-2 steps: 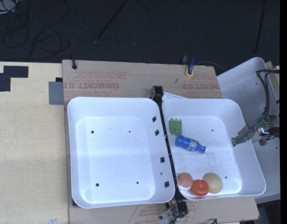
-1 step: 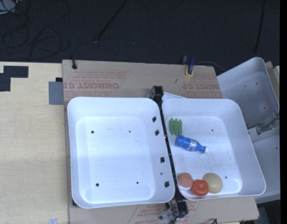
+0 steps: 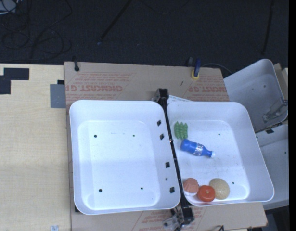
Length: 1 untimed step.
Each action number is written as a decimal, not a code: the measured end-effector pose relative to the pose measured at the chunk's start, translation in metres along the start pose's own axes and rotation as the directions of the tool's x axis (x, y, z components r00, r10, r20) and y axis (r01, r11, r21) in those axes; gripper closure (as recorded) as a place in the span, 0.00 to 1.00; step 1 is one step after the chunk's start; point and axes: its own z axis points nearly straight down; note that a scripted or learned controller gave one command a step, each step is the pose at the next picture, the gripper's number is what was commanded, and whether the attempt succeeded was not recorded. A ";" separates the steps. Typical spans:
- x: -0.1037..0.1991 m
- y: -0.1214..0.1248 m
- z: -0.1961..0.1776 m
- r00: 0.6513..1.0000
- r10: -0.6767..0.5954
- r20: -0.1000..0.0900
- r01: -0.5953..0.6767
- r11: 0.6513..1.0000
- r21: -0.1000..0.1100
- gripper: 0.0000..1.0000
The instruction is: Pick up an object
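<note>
Clutter sits in the right bin [image 3: 244, 129]: green piece [image 3: 181, 129] just above the blue bottle [image 3: 196, 149]; tomato [image 3: 206, 193], pink item [image 3: 190, 185] and beige ball [image 3: 219, 187] cluster at the front; bottle lies flat, cap pointing right, slightly downward; gripper state cannot be told.

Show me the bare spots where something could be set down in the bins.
The left bin offers its whole floor. In the right bin, room lies right of the blue bottle and green piece. Crowded: near edge, by the red ball.

One fixed camera looks down at a slant on both bins [image 3: 80, 129]
</note>
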 end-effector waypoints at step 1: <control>0.000 -0.040 -0.027 1.000 0.004 -0.001 -0.004 1.000 0.001 0.00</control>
